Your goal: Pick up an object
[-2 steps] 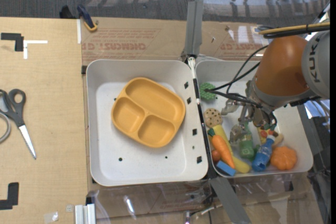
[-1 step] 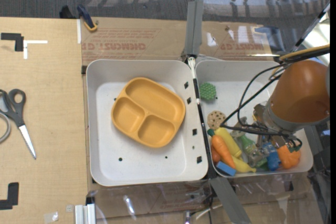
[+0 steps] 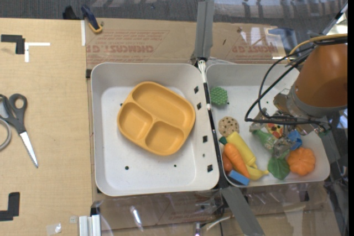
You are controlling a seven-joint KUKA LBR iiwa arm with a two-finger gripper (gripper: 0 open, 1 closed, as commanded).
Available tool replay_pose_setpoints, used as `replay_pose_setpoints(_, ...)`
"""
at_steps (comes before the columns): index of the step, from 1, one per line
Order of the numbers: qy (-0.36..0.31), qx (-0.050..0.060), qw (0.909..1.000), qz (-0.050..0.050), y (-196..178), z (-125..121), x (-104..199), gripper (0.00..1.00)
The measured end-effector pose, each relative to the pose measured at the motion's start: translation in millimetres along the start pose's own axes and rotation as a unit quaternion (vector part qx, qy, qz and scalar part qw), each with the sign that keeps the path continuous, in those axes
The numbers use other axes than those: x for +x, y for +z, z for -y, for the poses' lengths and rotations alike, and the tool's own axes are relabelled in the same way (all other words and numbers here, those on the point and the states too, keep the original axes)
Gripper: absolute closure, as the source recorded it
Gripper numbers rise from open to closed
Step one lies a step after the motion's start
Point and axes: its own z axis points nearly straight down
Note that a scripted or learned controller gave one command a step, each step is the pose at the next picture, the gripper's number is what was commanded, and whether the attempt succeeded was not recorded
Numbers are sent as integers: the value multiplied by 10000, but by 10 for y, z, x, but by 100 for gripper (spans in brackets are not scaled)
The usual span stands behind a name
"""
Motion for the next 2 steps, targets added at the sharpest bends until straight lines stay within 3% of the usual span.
replay_pose_setpoints(1,293,-30,9996,9,113,635,128,0)
replay_pose_setpoints(2,989,-10,9951,-14,166,-10,-272,0)
